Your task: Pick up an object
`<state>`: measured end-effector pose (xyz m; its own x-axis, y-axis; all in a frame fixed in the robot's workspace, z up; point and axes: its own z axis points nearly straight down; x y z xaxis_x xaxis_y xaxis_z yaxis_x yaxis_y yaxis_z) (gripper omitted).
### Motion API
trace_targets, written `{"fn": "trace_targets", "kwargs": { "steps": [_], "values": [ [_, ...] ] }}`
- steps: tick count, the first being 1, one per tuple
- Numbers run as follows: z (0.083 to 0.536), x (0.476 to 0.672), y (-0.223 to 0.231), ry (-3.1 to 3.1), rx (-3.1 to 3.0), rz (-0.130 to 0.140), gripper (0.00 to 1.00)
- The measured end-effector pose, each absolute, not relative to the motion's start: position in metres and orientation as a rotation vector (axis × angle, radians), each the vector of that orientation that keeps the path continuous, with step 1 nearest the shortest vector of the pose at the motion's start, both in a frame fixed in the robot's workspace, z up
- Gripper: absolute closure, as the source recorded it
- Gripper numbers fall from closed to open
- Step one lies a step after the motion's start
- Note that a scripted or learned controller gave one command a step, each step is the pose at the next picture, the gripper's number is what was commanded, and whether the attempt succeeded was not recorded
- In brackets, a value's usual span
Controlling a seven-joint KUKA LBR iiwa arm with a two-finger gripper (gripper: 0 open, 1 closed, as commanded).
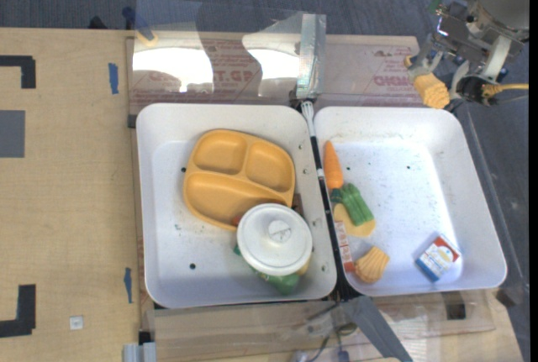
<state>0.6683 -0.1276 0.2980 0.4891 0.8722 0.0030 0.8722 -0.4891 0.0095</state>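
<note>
Gripper (pixel 439 76) at upper right of frame, above right bin's (pixel 483 184) far corner, fingers closed around a small yellow ridged toy (pixel 432 89), carrot (pixel 333 165), green toy (pixel 354 202), carton (pixel 438 257) in right bin, orange tray (pixel 237 171) and white lidded cup (pixel 274 239) in left bin (pixel 160 184)

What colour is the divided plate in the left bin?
Yellow-orange, plain with no pattern; the divided plate shows clearly in the camera view.
</note>
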Motion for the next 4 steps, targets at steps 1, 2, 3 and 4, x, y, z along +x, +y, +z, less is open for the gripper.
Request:
{"fn": "trace_targets", "kwargs": {
  "steps": [1,2,3,4],
  "values": [
    [0.222,0.659,-0.097,1.126,2.938,-0.009,1.00],
    [0.235,0.660,-0.097,1.131,2.933,-0.004,1.00],
    [0.189,0.656,-0.075,1.109,2.944,-0.011,1.00],
    [0.244,0.649,-0.135,0.368,3.119,0.003,1.00]
  ]
}}
